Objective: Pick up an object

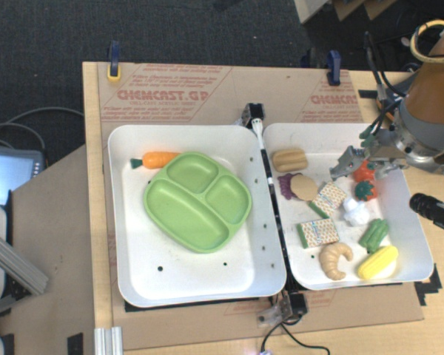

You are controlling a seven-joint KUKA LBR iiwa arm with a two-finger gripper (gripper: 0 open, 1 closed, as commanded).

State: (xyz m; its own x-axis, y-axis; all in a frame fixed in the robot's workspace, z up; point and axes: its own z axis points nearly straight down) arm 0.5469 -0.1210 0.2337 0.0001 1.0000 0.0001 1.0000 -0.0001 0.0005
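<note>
While the grey arm reaches in from the right, its gripper hangs low over the right bin, near that bin's far side; whether it grips anything cannot be told. Well to the gripper's left, the left bin holds a green divided plate and, at the plate's far-left edge, a toy carrot. Just beneath the gripper sit a red toy and a green-topped piece. Left of the gripper lie a bread roll and a tan disc; nearer the camera lie a croissant, a yellow corn and a green pickle.
</note>
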